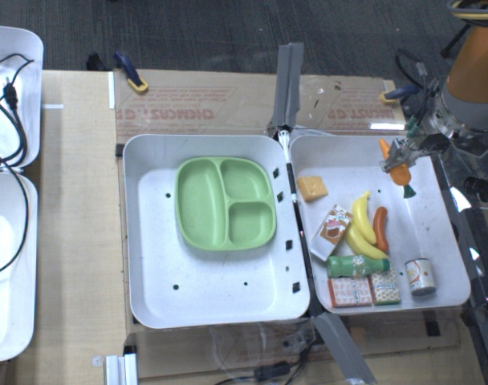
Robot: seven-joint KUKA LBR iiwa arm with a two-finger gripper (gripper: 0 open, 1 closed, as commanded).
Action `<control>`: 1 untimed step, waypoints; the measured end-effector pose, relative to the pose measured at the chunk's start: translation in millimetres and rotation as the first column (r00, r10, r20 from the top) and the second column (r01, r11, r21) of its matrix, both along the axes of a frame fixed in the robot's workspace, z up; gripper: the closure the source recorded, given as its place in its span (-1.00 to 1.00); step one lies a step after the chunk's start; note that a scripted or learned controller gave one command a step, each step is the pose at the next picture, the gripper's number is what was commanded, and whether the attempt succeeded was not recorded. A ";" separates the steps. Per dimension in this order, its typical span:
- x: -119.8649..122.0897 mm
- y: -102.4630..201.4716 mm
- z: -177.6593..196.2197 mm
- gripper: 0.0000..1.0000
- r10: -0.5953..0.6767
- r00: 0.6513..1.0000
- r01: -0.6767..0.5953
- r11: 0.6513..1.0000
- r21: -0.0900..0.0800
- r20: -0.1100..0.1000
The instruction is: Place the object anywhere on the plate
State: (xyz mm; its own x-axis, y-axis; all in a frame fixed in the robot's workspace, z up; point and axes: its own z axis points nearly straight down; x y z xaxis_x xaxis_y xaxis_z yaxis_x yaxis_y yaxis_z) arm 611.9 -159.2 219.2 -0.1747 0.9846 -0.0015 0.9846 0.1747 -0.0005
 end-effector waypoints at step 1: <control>6.4 61.5 -67.7 1.00 0.074 0.997 -0.074 0.997 0.001 -0.003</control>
